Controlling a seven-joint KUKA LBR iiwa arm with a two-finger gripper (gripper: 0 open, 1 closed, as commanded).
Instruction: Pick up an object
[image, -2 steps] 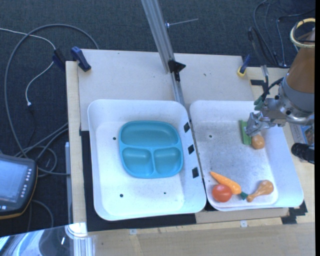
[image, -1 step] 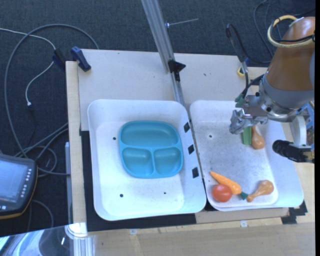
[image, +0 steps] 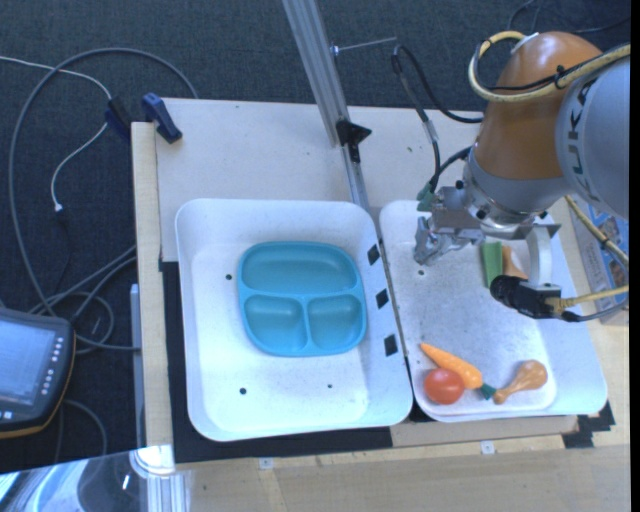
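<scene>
From above, my fingers (image: 428, 247) hang over the right bin (image: 500, 395); whether they are spread I cannot tell. A toy carrot (image: 450, 361), tomato (image: 444, 386) and drumstick (image: 522, 379) lie near its front edge. My wrist half hides a green object (image: 491, 262). "KU" shows on my arm (image: 603, 110).

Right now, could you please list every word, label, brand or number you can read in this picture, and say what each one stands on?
"KU": large dark letters on the grey arm, cut off at the picture's edge.
Printed paper beside the right bin: print too small and blurred to read.
Screen at the left edge: nothing readable.
Blue tray: no lettering visible.
</scene>
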